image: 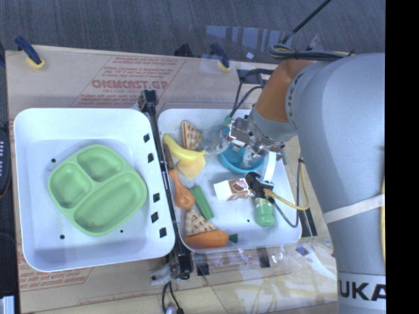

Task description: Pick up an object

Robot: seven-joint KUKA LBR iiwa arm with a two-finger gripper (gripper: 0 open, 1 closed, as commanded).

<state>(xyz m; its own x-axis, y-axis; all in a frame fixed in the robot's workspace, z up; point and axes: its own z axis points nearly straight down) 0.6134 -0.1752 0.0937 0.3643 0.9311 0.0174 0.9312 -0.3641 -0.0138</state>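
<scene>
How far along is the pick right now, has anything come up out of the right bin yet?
Done: the arm has reached into the right bin, and the gripper sits low over the blue bowl. In hand: nothing visibly between the fingers. Left: the grasp and lift. The banana, carrot, green bottle and small carton lie in that bin, and the green divided plate lies in the left bin.

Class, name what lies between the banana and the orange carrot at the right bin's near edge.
Camera view: a smaller carrot and a green stick lie between banana and carrot.
</scene>
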